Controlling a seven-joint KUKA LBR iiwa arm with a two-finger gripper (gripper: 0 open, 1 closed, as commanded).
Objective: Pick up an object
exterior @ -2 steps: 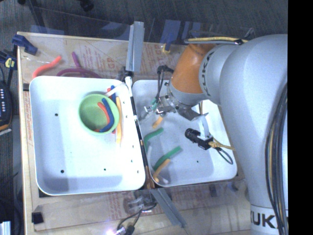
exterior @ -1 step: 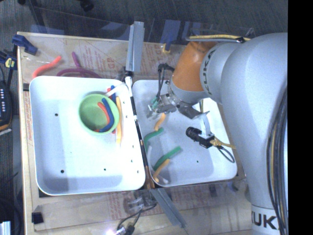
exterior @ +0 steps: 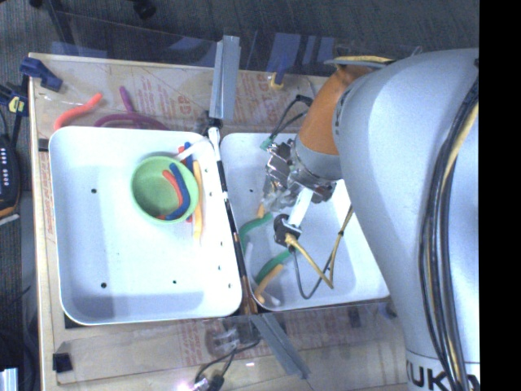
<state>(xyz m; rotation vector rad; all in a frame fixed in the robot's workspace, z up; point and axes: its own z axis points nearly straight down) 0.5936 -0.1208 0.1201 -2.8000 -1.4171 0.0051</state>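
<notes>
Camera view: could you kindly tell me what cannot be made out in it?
1. Camera view, the right bin: the arm covers its right side, hiding whatever lies there.
2. Camera view, the green-handled pieces near that bin's left wall: too small and blurred to identify.
3. Camera view, the green bowl in the left bin: the coloured pieces inside overlap, so their number is unclear.

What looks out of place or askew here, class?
An orange piece and a purple loop lie on the bench beyond the left bin, outside both bins. Sticks in the green bowl poke over its rim.
</notes>
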